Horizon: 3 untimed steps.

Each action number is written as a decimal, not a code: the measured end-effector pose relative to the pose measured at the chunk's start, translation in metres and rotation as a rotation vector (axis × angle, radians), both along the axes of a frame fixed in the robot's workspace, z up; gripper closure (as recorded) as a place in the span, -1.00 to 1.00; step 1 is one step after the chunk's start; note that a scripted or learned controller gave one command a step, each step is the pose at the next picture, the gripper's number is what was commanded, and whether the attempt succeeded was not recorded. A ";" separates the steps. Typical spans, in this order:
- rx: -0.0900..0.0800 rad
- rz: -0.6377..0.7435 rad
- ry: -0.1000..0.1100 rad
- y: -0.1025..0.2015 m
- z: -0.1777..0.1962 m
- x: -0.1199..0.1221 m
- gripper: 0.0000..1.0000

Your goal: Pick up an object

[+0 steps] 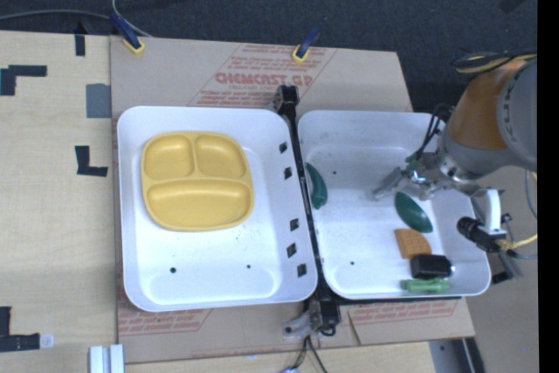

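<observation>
The right bin (367, 131) holds several small objects. A dark green oval piece (412, 211) lies right of centre, and my gripper (395, 183) hovers just above and left of it, low over the bin floor. No object can be seen in the gripper. A second dark green piece (315, 185) rests against the bin's left wall. Near the front right corner lie a tan block (408, 242), a black block (431, 265) and a bright green stick (426, 285).
The left bin (140, 275) carries a yellow divided plate (197, 180). A black divider with clips (295, 188) runs between the bins. The grey and orange arm (489, 122) overhangs the right bin's right edge. Cardboard lies under both bins.
</observation>
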<state>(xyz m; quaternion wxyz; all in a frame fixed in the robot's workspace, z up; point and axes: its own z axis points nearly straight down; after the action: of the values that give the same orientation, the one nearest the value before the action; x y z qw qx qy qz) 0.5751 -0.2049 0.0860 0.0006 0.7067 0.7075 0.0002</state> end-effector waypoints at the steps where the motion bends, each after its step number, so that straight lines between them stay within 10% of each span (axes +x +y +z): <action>1: -0.002 0.000 -0.004 0.000 0.011 0.001 1.00; 2: -0.002 0.000 -0.004 0.000 0.011 0.001 -1.00; 3: -0.001 0.001 -0.004 0.000 0.020 0.001 1.00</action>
<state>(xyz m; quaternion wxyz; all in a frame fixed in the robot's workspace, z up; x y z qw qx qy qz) 0.5762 -0.2045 0.1059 0.0024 0.7064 0.7078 0.0010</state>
